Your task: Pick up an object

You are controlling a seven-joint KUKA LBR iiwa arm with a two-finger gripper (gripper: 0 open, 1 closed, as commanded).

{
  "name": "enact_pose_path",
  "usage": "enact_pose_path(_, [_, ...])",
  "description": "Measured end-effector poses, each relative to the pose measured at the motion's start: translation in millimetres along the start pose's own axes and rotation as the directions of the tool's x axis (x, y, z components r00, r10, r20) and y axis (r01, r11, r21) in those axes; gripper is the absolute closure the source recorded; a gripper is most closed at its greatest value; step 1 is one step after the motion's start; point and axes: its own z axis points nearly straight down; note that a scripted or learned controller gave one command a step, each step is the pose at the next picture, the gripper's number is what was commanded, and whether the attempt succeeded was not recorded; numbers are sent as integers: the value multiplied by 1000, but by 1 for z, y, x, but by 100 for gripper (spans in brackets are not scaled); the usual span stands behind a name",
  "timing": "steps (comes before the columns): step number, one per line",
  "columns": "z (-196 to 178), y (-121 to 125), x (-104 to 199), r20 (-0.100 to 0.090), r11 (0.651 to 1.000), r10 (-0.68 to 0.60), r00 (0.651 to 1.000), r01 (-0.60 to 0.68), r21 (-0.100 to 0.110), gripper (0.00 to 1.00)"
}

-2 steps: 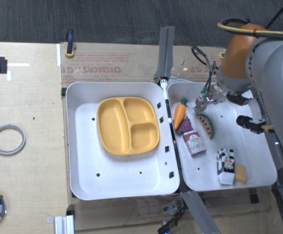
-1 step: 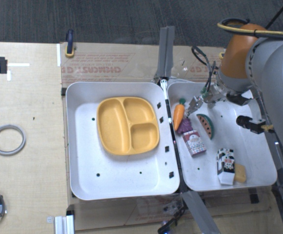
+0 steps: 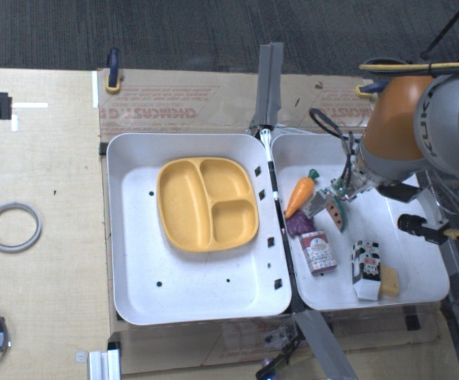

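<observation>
From the one overhead view, we see the gripper (image 3: 339,199) low in the right bin (image 3: 419,291), just beside the toy carrot (image 3: 299,195) and a small watermelon-slice toy (image 3: 338,213); how wide it stands and whether it has anything, we cannot tell. We judge it should settle squarely over one item, clear of the bin's wall. We count one carrot, one small can (image 3: 319,253), one milk carton (image 3: 365,269), one yellow block (image 3: 388,282), and one yellow divided plate (image 3: 208,204) in the left bin (image 3: 134,291).
</observation>
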Motion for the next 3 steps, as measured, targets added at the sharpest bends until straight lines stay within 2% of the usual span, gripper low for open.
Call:
enact_pose_path(1, [-99, -20, 66, 0, 990, -144, 990, 144, 0, 0])
enact_pose_path(2, [-99, 2, 21, 1, 999, -52, 999, 52, 0, 0])
enact_pose_path(3, [0, 24, -21, 1, 993, 121, 993, -121, 0, 0])
